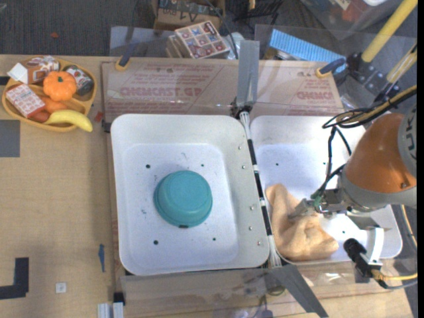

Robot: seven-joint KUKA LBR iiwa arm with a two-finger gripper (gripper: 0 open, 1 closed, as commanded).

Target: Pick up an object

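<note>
Two shallow white bins are being borne side by side on the bench, the left bin [132, 144] and the right bin [291, 144] divided by a grey strip. A teal bowl [184, 198] is lying upside down near the middle of the left bin, apart from its walls. A tan, lumpy soft object [298, 234] is resting in the front left corner of the right bin, pressed close against the dividing wall and the front rim. The arm [381, 164], grey with its orange band, is being reached in from the right over the right bin, and the gripper [311, 206] is being held just at the upper right side of the tan object, touching or nearly touching it. Whether the jaws are released or clenched cannot be told, since they are being seen too small and partly hidden. A yellow dish [13, 105] of toy fruit is sitting on the bench at far left.
</note>
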